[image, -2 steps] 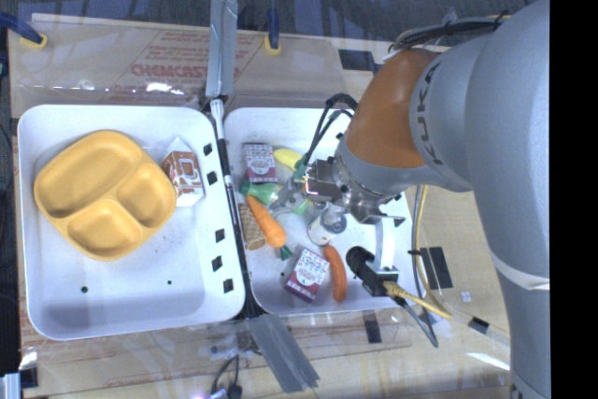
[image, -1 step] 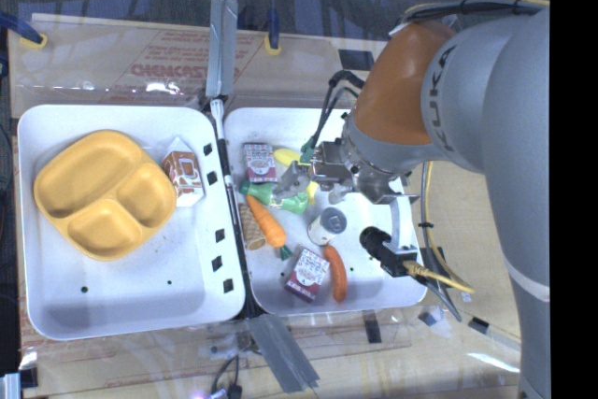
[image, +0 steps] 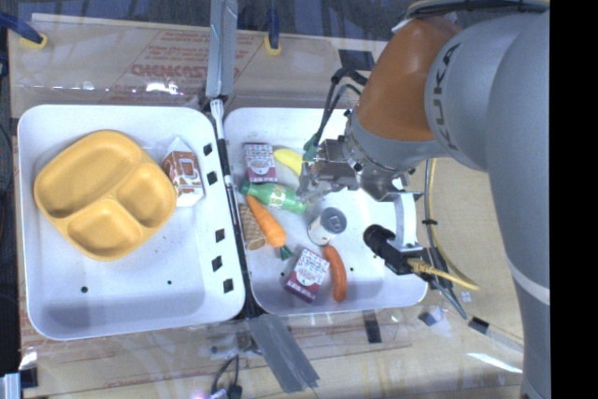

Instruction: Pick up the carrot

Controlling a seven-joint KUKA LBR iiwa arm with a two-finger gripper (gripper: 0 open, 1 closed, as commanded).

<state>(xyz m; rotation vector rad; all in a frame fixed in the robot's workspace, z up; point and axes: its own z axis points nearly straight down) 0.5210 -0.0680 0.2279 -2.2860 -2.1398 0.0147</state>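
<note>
Carrot (image: 266, 221): orange, tapered, lying flat and diagonal in right bin (image: 374, 292), near left wall.

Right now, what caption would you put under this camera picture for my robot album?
Robot gripper hovering over the right bin, near the carrot, with a yellow tray in the left bin.
</note>
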